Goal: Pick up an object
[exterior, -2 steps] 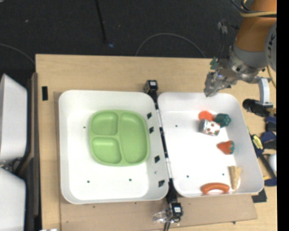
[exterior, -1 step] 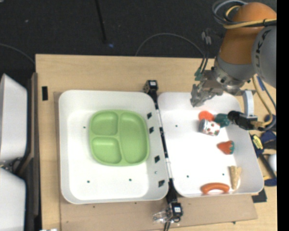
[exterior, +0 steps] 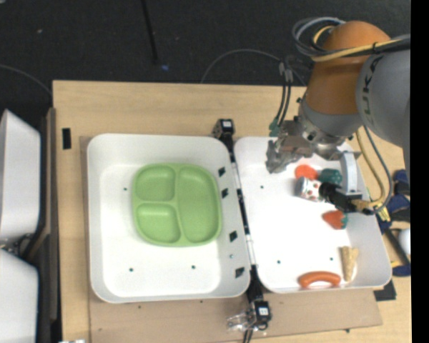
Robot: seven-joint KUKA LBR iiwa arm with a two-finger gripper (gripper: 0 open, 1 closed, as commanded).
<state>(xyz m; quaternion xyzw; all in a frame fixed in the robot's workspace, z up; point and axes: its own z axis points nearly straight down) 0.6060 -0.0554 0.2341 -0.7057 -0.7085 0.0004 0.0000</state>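
While my pincer (exterior: 277, 157) hangs at approx. 11 o'clock in the right bin (exterior: 286, 263), pick step is at approach; nothing held. Finger state: cannot tell. Nearest candidates: orange piece (exterior: 305, 171) and small white object (exterior: 309, 188), just beside, at 4 o'clock of pincer. Next move req. shift toward them, then descend. Wrist points down; arm enters from 2 o'clock.

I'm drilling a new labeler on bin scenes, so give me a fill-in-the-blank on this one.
1. The green divided plate lies in the ___ bin.
2. The plate has ___ compartments.
3. The claw hangs over the ___ bin's far corner.
4. The orange ring lies by the right bin's ___ edge.

Missing words: left; three; right; near
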